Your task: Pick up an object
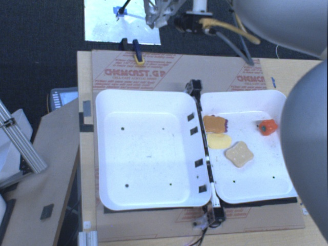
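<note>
Poised far above the bench, metal two-finger gripper (160, 9), grip state impossible to tell, well apart from the tan toast-shaped piece (239, 154) in the right white bin (256, 99), risking a slip off its flat top.

Surroundings of the two bins, seen from above.
Brown cardboard sheet (154, 70) with red "CHEMCAST" print lies flat on the surface (84, 76), under the bins. A yellow-and-black clamp (137, 53) grips its far edge. Beyond, a shiny metal plate (105, 14) rests on dark carpet (36, 35). At left, an aluminium extrusion bar (20, 140) slants beside a small grey screen device (62, 98).
</note>
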